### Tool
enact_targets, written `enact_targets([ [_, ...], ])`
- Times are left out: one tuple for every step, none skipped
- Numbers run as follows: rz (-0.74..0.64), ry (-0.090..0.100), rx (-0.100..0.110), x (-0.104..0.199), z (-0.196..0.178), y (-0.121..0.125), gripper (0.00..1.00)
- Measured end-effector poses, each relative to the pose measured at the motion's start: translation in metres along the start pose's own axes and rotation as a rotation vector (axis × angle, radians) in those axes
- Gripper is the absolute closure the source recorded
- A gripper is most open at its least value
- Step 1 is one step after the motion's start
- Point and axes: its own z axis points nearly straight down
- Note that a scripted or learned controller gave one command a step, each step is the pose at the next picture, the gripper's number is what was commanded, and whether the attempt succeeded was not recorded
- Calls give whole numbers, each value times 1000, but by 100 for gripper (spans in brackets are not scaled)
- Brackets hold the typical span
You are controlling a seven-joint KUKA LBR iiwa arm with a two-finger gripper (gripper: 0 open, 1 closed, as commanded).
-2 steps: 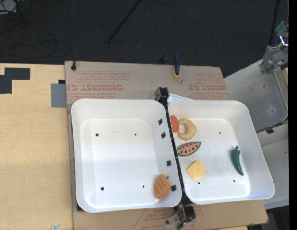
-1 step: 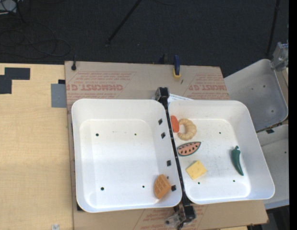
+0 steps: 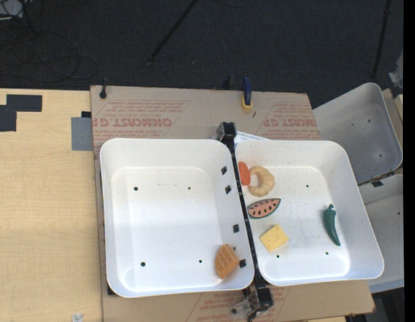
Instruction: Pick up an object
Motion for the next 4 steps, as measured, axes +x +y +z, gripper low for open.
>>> enact_targets([
  [-5,0,0,1,-40,1,100],
  [-13,5,3,120,-47,-19,100],
  [3,1,6,72,-45,-46,100],
  [4,1,6,22,-39,-77,100],
])
